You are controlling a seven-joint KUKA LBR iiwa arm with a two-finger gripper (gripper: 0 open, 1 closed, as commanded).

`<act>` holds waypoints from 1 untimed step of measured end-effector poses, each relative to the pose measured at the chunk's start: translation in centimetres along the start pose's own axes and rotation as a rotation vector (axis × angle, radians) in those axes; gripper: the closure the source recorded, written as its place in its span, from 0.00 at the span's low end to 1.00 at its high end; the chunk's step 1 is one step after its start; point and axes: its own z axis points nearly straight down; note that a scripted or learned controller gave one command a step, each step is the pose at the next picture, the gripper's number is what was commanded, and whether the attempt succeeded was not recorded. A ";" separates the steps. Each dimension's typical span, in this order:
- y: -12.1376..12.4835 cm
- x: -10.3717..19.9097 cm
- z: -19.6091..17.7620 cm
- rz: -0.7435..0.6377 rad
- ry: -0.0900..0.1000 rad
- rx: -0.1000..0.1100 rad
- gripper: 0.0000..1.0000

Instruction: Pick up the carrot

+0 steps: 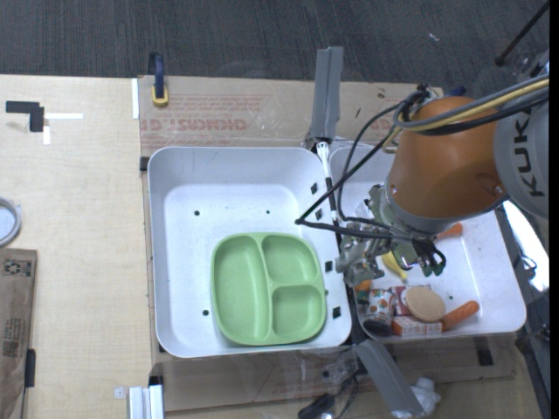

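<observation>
The carrot (461, 313), a small orange stick, lies near the front right corner of the right bin (500, 321), beside a round tan disc (425, 304). My gripper (389, 258) hangs low over the left middle of that bin, to the left of the carrot and apart from it. The arm's orange wrist band (445, 160) hides much of the bin's far half. Another orange tip (451, 230) pokes out from under the wrist on the right.
A green divided plate (269, 288) lies in the left bin (175, 234). Under the gripper are a yellow item (395, 266), a red and white packet (391, 307) and a dark rounded object (377, 327). Black cables (349, 173) cross the wall between the bins.
</observation>
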 end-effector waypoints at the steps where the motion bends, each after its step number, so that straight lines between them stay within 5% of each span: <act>1: 3.3 -2.4 -2.9 -0.414 -0.003 0.000 1.00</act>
